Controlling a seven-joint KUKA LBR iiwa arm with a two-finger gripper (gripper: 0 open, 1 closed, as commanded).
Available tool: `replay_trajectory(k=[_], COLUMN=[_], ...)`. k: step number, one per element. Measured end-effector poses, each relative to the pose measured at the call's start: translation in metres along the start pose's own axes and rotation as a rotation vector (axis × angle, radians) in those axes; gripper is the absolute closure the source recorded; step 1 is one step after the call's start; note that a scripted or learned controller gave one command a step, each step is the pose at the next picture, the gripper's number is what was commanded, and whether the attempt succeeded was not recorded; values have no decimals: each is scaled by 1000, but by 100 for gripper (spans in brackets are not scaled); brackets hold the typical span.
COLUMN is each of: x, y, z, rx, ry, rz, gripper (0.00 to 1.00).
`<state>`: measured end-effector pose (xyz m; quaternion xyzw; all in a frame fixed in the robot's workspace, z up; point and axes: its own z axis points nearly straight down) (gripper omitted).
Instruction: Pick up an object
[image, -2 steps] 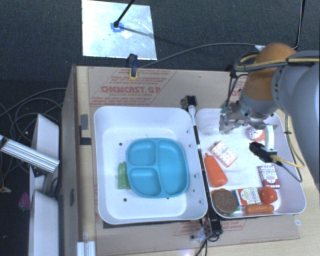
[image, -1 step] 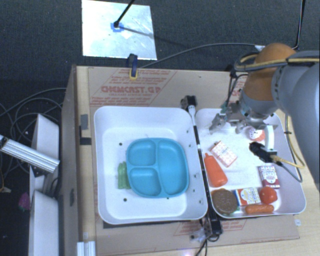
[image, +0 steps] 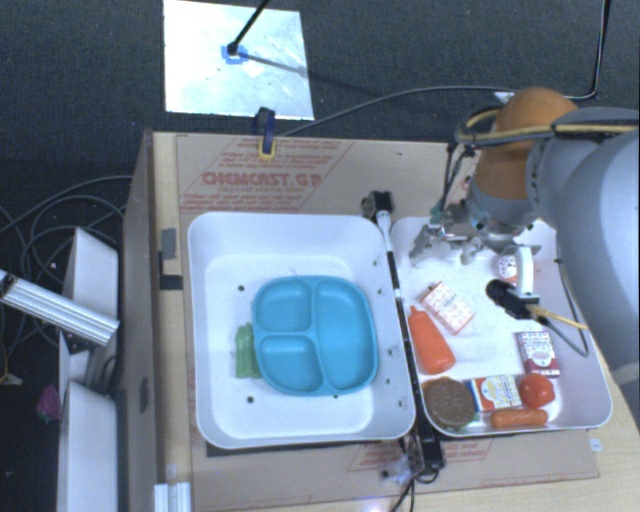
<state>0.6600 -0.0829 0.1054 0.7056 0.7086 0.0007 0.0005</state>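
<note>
Objects for picking lie in the right bin (image: 600, 400): at its near edge, a brown round patty (image: 450, 400), a sausage (image: 518, 418) and a tomato (image: 537, 389). Further in lie an orange bottle (image: 431, 341) beside the left wall, a red carton (image: 537, 351), and a red-and-white packet (image: 447, 307). The left bin (image: 215, 330) holds a blue divided plate (image: 314, 334) with a green item (image: 245, 351) touching its left side. The gripper (image: 451, 245) is over the right bin's far left corner, fingers spread, holding nothing.
</note>
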Motion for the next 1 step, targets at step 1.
replay_trajectory(k=[1], x=[-3], y=[-2], z=[10], rx=[-1], ry=[-1], rz=[2], gripper=[0])
